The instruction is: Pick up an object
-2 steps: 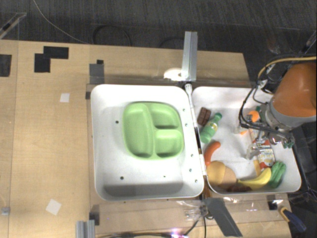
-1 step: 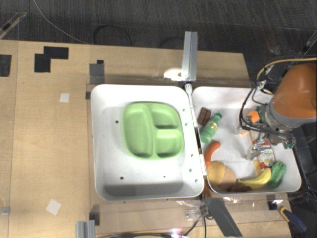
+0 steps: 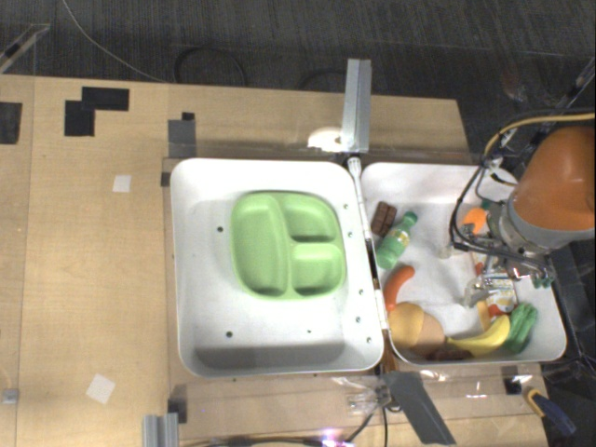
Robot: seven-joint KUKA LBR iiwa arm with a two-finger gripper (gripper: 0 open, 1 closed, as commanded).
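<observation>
The right bin [image 3: 428,186] holds several toy foods. A brown bar [image 3: 383,218] and a green bottle [image 3: 395,239] lie near its left wall, with an orange-red carrot [image 3: 398,282] below them. A tan round piece [image 3: 415,325], a yellow banana [image 3: 484,336] and a green vegetable [image 3: 522,325] lie along the front. A small orange piece [image 3: 475,219] sits by the arm. My gripper [image 3: 491,287] hangs low over the bin's right side, just above the banana and green vegetable, and the wrist hides its tips.
The left bin [image 3: 196,277] carries a green divided plate [image 3: 285,243]. A metal post [image 3: 357,105] stands at the back between the bins. The arm's orange band [image 3: 557,189] and cables overhang the right bin's right edge. Bare wooden bench [image 3: 84,277] lies to the left.
</observation>
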